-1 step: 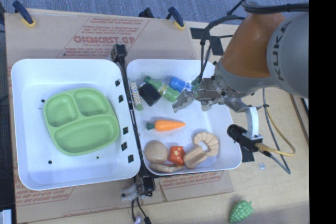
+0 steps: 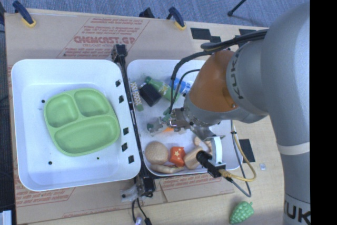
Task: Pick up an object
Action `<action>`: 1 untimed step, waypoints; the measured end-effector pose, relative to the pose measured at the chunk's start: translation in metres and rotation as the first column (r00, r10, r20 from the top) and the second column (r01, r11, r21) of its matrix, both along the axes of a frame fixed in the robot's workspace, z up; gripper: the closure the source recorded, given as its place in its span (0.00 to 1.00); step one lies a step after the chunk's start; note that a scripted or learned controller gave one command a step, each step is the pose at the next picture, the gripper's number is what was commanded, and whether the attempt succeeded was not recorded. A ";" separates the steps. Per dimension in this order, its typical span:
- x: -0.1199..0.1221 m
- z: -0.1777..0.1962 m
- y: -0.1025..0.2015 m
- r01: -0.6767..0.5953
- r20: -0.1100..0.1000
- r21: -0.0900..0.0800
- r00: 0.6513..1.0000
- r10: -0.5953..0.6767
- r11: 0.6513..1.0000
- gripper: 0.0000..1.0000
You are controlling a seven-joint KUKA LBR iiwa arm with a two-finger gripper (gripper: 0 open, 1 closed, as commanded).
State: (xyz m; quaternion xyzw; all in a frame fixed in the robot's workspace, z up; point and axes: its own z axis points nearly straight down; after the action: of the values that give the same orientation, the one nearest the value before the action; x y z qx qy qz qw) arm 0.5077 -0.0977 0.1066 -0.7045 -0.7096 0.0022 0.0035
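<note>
- A green grape bunch lay on the counter, nearest me
- The claw hung low in the right bin, above a tan round piece and red piece; its state I couldn't tell
- A green divided plate sat in the left bin

- In the right bin you see a tan round bun-like piece lying flat at the near edge.
- Just beside it, an orange-red block.
- Toward the far end, a black block and a green item.
</note>
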 end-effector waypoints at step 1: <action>0.025 -0.015 -0.006 0.000 0.004 -0.001 1.000 0.000 1.000 0.00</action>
State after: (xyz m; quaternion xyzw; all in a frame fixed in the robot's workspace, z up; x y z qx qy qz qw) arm 0.5323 -0.1037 0.0911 -0.7046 -0.7096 0.0013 0.0017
